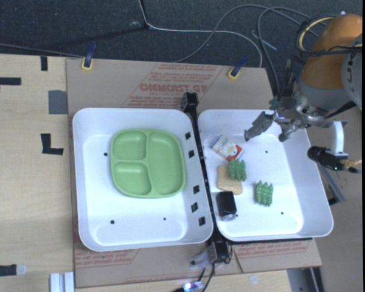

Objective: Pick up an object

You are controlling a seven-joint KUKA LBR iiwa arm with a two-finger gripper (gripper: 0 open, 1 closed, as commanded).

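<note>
Lying flat on a pale wooden bench [24,181], a brown cardboard sheet [164,84] carries both white bins; two yellow-and-blue clamps [87,61] pin its far edge, and beyond that runs dark carpet [67,11] crossed by thin cables [188,28]. Black tape marks [48,145] dot the wood on the left.

The left bin [94,224] holds a green divided plate [148,163], set toward its far half. The right bin [304,215] holds the small objects, clustered near its left wall: a white packet [224,146] with red and blue print, a green block [236,170] just beside it, a tan piece [227,180] touching that block, a black object [225,204] nearer the front, and a second green block [264,193] apart to the right.

The gripper [269,128] hangs over the right bin's far right part, fingers spread with nothing between them, well clear of the cluster. Nothing lies between it and the objects. Grey and orange arm [331,53] fills the top right corner.
</note>
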